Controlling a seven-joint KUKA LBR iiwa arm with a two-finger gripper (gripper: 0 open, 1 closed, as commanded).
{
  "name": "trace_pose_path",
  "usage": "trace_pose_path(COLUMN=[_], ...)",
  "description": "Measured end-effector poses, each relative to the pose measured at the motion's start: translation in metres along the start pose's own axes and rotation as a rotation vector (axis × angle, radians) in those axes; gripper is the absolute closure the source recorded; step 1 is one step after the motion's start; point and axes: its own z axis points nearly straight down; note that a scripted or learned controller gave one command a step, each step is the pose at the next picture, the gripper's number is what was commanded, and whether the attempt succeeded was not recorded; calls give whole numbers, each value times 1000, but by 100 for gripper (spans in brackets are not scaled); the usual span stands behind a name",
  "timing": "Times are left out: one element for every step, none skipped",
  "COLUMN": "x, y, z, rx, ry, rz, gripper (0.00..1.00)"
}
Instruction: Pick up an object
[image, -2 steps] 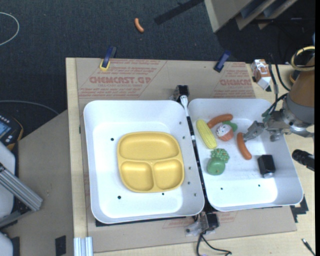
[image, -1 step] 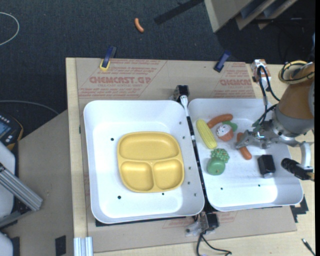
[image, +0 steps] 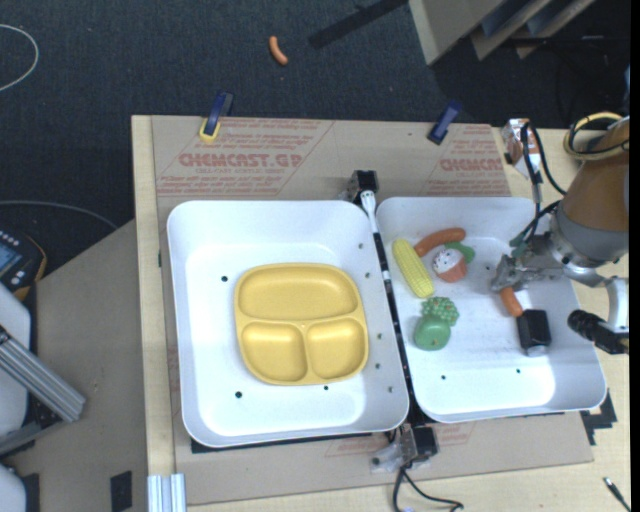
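Presently we find the gripper (image: 512, 274) low in the right bin (image: 560, 395), just above a small orange carrot-like piece (image: 512, 302) lying on the bin floor; whether its fingers touch that piece, or stand apart or together, we cannot tell at this slant. We count two white bins. The left bin (image: 200, 330) holds one yellow divided tray (image: 300, 322). The right bin holds six items: the orange piece, one corn cob (image: 412, 268), one sausage (image: 441, 240), one round red-and-white item (image: 449, 263), one green broccoli-like toy (image: 435, 323) and one black block (image: 533, 331). The arm (image: 598, 200) is cut off at the frame's right edge.
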Motion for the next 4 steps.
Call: trace_pose_path(x=[-10, -16, -16, 37], y=[3, -4, -3, -18], z=[-58, -117, -128, -137], rx=[-6, -6, -2, 3], ry=[-3, -4, -2, 4], rz=[1, 1, 0, -5], gripper=[100, 100, 100, 100])
